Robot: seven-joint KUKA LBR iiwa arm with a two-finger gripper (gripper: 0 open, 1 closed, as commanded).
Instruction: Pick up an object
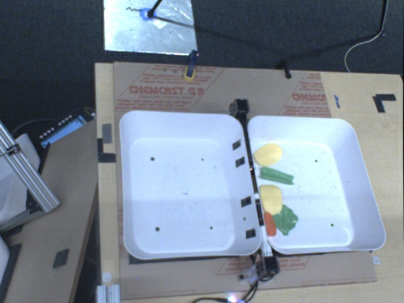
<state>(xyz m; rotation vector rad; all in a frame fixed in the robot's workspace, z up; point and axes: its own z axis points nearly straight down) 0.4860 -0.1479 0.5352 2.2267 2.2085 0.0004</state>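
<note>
Several small objects lie along the left side of the right bin [353, 163]. A yellow rounded piece [268, 153] sits farthest back. Just in front of it lies a green stick [277, 175] at a slant. Nearer the front rests a second yellow piece [271, 198]. Beside that are a green leafy piece [286, 219] and a small red-orange piece [270, 224], touching each other close to the divider.
The left bin [136, 169] stands beside the right one, joined by black clips [240, 162] along the divider. Both rest on a cardboard sheet [164, 87]. A metal plate [148, 14] lies at the back, and a cable [372, 36] runs at the top right.
</note>
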